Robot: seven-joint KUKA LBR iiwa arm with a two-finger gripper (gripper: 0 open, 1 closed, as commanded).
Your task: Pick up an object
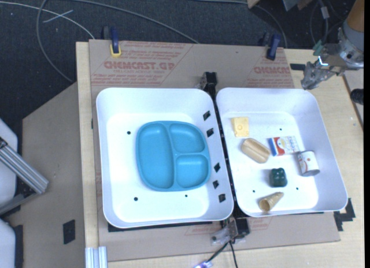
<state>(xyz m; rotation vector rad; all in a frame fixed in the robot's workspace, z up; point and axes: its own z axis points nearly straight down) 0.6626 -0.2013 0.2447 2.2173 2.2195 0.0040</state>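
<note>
Lying tilted in right bin, bread roll (long axis upper-left to lower-right), gripper beyond rim.

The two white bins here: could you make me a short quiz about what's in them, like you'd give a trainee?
1. True or false: the blue divided plate lies in the left bin.
2. How many small items lie in the right bin?
3. Which is nearest the gripper? A) small can B) dark green block C) cone-shaped piece

Key: 1 true. 2 six: yellow cracker, bread roll, red, white and blue carton, can, block, cone. 3 A.
</note>
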